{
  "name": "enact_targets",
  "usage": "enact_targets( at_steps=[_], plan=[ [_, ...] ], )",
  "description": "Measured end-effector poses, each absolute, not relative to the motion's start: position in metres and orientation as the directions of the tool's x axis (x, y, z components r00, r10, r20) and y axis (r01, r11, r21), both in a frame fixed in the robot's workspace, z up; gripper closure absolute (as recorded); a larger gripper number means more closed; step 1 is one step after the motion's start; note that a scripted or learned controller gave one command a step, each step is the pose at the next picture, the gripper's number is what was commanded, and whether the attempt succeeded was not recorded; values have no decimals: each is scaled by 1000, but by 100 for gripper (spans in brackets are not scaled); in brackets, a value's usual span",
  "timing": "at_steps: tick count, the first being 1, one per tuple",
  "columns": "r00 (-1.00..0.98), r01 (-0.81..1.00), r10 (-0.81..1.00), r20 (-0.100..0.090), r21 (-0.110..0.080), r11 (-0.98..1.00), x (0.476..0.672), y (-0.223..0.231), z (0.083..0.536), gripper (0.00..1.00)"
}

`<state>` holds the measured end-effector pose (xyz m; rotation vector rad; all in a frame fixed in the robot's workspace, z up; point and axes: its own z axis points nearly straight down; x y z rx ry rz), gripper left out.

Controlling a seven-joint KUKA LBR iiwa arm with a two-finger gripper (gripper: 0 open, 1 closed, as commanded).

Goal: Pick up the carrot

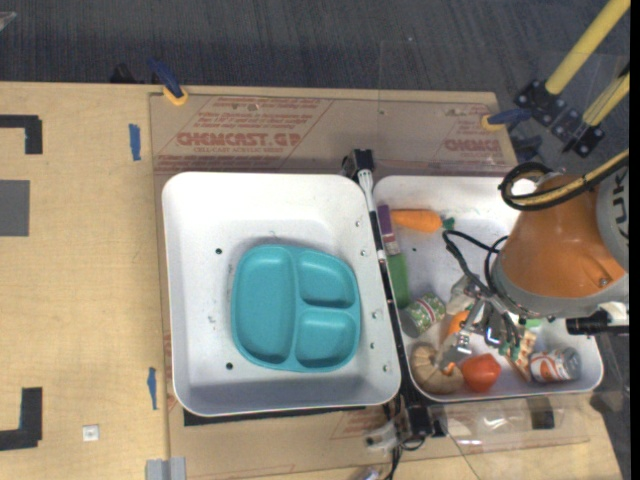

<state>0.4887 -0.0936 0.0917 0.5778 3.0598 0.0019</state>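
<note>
While the gripper (468, 336) is hanging low in the right bin (590, 376), among small items near the front wall, its state cannot be told, since wrist hardware and clutter are masking it. Just beside it are lying a tomato (481, 371), a can (551, 366) and a green-labelled tin (425, 313); a small orange piece is showing close to the wrist, too small to identify. Well apart, the carrot (417, 221) is lying near the back wall of the same bin, its green end pointing right, with nothing touching it. A green stick (398, 273) is lying along the inner wall between carrot and tin. The left bin (200, 218) is holding a teal tray (297, 307). Judged from this layout, the approach step is in hand and the carrot is ungrasped; the next move is calling for a lift clear of the clutter, travel toward the back wall, and a descent astride the carrot.
</note>
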Motion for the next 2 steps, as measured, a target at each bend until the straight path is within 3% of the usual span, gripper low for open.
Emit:
enact_targets(
  at_steps=[1, 2],
  plan=[
    [-930, 365, 365, -30, 6, 931, 489, -94, 103, 100],
    [-930, 366, 366, -36, 9, 931, 491, -93, 112, 100]
  ],
)
